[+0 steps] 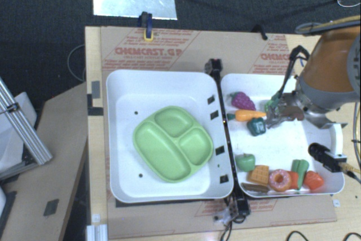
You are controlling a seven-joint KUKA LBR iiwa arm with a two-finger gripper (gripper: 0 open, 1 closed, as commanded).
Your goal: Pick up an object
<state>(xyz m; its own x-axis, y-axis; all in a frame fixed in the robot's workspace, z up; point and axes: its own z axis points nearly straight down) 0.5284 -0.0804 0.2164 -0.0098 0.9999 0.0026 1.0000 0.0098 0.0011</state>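
Over the right bin's [333,138] upper middle, the pincer [269,117] hangs low; whether it is released or clenched cannot be told. Just beside its tip lie a dark teal object [256,127] and an orange carrot [248,115], with purple grapes [243,100] toward the upper left corner. Along the lower edge sit a green pepper [245,162], waffle [259,175], pink doughnut [279,179] and further toy foods. A green divided plate [172,143] occupies the left bin [121,99].

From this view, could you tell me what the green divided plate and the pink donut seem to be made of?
Green divided plate: likely moulded plastic, matte to satin, going by its even colour and soft rounded ridges. Pink donut: probably toy plastic or rubber with a slight gloss; too small to settle.
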